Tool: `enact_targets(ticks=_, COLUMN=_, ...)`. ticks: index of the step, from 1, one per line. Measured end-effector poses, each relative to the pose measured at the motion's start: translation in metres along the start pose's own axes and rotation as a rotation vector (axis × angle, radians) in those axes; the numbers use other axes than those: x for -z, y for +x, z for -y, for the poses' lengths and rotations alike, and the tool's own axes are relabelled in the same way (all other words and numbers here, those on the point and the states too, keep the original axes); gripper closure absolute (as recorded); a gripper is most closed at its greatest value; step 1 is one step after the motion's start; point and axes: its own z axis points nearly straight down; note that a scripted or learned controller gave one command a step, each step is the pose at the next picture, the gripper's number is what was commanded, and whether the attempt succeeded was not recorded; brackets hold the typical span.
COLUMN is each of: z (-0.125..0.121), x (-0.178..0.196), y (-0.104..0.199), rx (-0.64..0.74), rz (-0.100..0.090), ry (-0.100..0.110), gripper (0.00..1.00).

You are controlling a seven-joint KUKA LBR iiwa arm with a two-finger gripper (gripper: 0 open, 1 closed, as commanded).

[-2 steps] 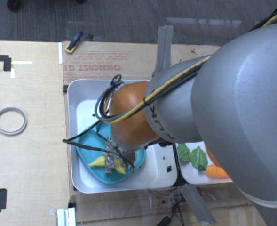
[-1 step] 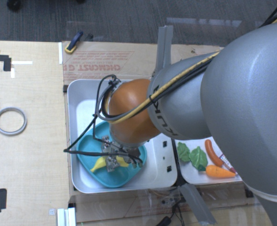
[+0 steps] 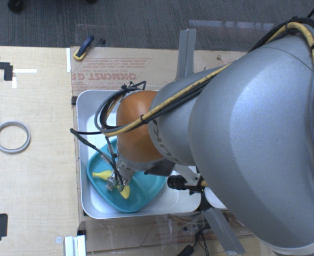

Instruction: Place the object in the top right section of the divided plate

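The arm (image 3: 242, 121) hides the plate (image 3: 146, 193); claw (image 3: 115, 184) state cannot be told; banana (image 3: 104, 176) may land in the wrong section.

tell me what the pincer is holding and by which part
Cannot be told: the pincer sits low over a yellow object on the blue divided plate, hiding any contact.

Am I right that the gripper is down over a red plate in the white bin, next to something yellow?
Not quite: the plate is teal blue, not red. The rest stands: in the camera view the gripper is down over it, inside the white bin, next to a yellow object lying on the plate.
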Motion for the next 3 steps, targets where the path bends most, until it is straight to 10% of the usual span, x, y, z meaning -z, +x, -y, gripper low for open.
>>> enact_targets(ticks=1, z=0.001, x=0.009, y=-0.002, rx=-0.003, rz=0.001, ry=0.001, gripper=1.00)
enact_targets(ticks=2, z=0.000, x=0.010, y=0.001, rx=-0.002, rz=-0.004, ry=0.001, gripper=0.00)
enact_targets(ticks=3, z=0.054, x=0.033, y=-0.032, rx=0.396, rz=-0.002, ry=0.000, gripper=0.00)
